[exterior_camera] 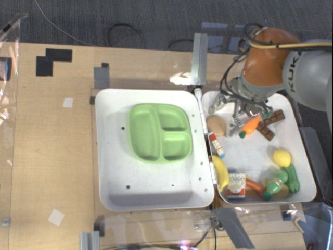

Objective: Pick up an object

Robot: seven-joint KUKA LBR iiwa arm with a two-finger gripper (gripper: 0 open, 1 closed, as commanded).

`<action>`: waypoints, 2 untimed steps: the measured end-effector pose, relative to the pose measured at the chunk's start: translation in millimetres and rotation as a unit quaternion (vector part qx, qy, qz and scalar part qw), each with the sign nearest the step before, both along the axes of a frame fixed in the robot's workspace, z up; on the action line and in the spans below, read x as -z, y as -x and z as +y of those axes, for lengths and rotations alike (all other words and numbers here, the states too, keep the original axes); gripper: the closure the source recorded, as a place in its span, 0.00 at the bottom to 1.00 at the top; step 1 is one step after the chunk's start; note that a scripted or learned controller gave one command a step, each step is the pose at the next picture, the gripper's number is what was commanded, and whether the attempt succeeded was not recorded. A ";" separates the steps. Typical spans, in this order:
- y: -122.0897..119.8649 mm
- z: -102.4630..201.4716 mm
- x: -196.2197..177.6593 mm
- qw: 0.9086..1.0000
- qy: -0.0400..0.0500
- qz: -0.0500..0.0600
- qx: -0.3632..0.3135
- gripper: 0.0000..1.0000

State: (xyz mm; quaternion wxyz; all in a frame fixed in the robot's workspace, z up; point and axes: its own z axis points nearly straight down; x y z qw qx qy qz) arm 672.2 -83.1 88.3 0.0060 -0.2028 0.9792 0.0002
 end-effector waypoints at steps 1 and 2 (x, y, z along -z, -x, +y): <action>45.3 -28.5 -0.8 1.000 0.002 0.000 -0.003 0.00; 78.9 -42.3 -1.6 0.996 0.001 -0.001 0.089 0.00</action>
